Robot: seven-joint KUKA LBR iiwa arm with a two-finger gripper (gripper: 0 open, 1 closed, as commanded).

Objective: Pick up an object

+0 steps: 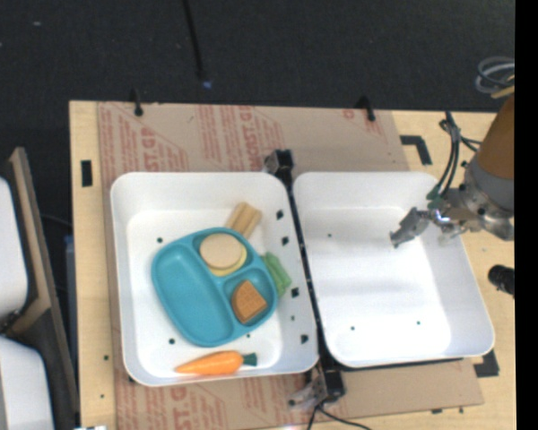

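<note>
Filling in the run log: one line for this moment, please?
phase: approach | gripper: over right bin, nothing held | objects: tray, carrot in left bin

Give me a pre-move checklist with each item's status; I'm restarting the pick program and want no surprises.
1. Objects present in left bin: ok, blue tray, carrot, wooden block.
2. Gripper over an object: not ok, it sits above the right bin.
3. Object held: not ok, nothing between the fingers.
4. Carrot free of the tray: ok, it lies apart by the front wall.
5. Finger opening: cannot tell.
</note>
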